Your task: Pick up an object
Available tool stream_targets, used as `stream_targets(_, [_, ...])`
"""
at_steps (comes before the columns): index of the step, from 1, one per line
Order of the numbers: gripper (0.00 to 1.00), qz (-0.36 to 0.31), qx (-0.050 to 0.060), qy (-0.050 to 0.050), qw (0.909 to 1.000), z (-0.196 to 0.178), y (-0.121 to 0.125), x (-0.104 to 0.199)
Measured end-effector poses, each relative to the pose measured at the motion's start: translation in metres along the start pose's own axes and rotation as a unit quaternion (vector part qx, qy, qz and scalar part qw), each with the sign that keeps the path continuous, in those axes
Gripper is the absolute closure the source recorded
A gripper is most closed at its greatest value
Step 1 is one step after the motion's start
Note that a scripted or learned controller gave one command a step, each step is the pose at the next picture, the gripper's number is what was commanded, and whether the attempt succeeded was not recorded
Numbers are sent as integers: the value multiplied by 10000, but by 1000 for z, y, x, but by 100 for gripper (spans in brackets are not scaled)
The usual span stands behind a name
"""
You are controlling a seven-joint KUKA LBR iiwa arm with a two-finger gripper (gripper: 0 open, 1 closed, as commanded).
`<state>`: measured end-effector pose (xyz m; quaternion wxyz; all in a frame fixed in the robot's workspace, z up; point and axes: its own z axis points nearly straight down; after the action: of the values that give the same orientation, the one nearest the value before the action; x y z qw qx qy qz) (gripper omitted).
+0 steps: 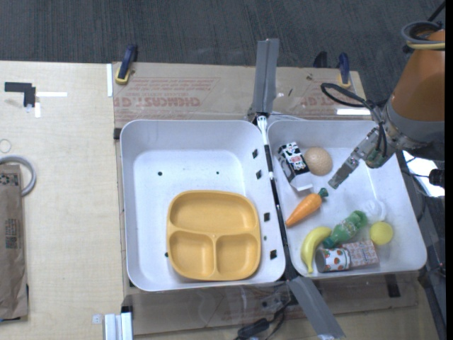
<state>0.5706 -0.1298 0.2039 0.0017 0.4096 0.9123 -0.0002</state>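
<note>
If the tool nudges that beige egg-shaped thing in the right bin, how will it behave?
The egg looks smooth and rounded, so it will probably roll rather than slide. It lies against the small black-and-white carton, which may stop it going left. Its curved surface could slip from a two-finger pinch.

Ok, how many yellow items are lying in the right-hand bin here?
2. A banana lies near the front edge of the right bin, beside a can. A small yellow ball sits toward the bin's right wall. Smaller ones could be hidden under the other items.
</note>
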Motion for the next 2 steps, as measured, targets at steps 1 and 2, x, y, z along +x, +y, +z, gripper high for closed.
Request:
stream_targets(1, [0, -2171, -4, 11, 9762, 112, 0, 25])
stream_targets(2, [0, -585, -2, 5, 9983, 112, 45, -2])
